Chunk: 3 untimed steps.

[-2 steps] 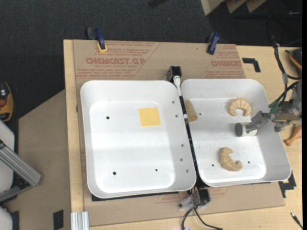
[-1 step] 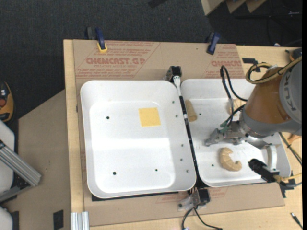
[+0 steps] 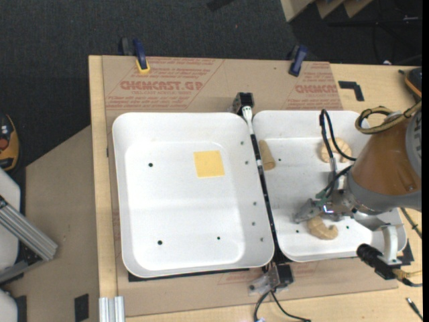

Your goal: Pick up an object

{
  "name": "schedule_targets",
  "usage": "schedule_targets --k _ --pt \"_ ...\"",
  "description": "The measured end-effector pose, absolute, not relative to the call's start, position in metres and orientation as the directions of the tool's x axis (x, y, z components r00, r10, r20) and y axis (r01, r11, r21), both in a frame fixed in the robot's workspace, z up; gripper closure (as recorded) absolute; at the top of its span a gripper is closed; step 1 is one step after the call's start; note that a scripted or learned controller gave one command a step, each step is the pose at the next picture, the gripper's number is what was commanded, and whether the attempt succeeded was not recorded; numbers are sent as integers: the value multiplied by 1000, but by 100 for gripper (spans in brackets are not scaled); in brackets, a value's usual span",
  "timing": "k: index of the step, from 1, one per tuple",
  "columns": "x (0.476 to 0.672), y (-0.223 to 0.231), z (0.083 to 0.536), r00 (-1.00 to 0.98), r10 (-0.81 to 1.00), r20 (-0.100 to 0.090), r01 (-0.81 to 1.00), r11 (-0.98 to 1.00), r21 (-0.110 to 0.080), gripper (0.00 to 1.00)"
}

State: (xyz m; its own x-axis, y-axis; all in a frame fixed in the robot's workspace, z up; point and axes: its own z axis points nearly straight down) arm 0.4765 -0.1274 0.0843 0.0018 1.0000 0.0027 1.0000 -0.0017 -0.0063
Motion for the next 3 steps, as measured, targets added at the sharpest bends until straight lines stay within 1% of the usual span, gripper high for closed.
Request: schedule_targets --k 1,2,3 --pt "479 -127 95 1 1000 0 1000 -1 0 100" --pt "549 -61 191 -11 1000 1 1000 11 15 100" --pt "597 2 185 -8 1000 -1 1000 8 5 100"
